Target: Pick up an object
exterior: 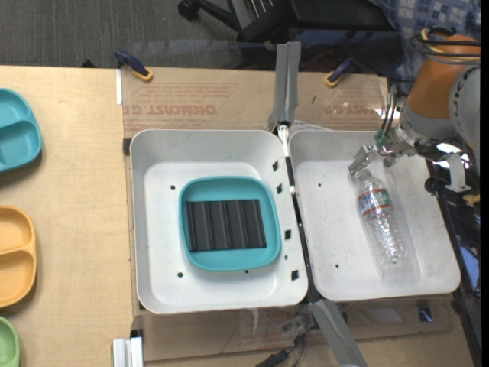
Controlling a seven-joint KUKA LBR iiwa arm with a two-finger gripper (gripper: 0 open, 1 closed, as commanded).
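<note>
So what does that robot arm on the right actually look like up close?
The arm is a rounded, smooth body, light grey with a broad orange band around it near the top of the view. Below it, dark cables loop down along the wrist to a small metal gripper, silvery grey, with thin angular parts. A black fitting with white patches sits on the arm's right side. No lettering is legible.

Robotics lab: clamped cardboard bench (229, 102), 2 white bins (153, 228), office chair (260, 6)
</note>
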